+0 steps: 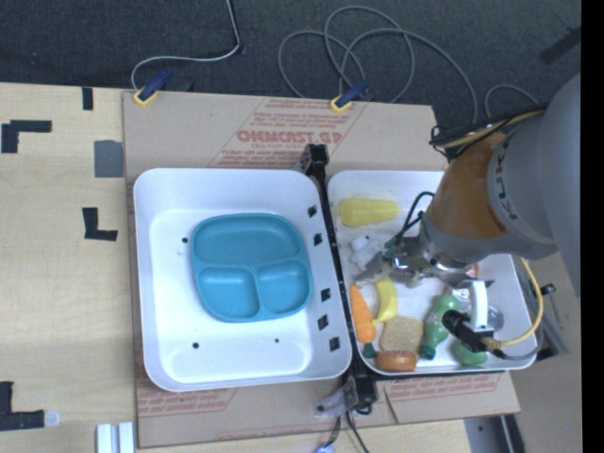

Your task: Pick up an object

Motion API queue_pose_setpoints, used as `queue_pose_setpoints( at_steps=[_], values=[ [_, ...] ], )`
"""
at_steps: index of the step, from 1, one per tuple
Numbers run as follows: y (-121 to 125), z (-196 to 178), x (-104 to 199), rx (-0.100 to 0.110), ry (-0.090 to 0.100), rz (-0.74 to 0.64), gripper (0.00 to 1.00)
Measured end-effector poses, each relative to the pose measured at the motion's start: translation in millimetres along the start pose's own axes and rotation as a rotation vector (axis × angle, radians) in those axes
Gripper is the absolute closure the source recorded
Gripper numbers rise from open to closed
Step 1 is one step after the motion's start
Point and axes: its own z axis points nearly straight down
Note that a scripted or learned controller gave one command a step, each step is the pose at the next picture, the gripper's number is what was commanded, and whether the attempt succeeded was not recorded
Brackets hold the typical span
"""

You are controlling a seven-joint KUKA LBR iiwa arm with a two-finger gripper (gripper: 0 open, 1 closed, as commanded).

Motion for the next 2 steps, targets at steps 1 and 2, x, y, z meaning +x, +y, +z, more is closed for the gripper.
queue_pose_setpoints(
  at_steps=[1,2],
  values=[
    [-29.5,-0.9,8.9,-0.008,-0.007,0.003,0.00],
    [-29.8,-10.1,9.2,-0.005,-0.006,0.003,1.00]
  ],
)
